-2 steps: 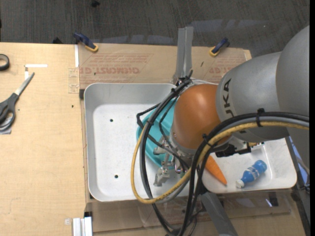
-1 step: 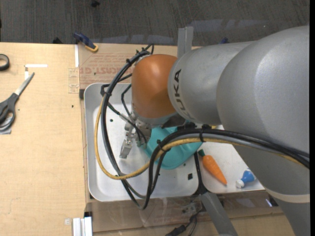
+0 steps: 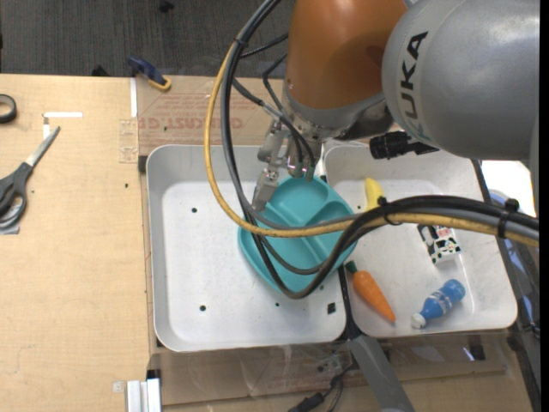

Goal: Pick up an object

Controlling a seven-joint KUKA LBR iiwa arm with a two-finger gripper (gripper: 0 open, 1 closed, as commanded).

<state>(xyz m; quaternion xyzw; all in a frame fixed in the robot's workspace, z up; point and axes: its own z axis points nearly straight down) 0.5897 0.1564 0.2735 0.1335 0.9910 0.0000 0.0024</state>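
Gripper [image 3: 273, 177]: you hovered at the bowl's [image 3: 300, 234] eleven o'clock rim.
Bowl: tilted, lying toward five o'clock from you.
Grip: couldn't tell.

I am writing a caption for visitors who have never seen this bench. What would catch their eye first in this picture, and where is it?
First comes the big grey arm with its orange band, filling the upper right. Below it the gripper hangs over a tilted teal bowl at the right side of the left bin, with cables looping across it. In the right bin lie a carrot and a small blue bottle.
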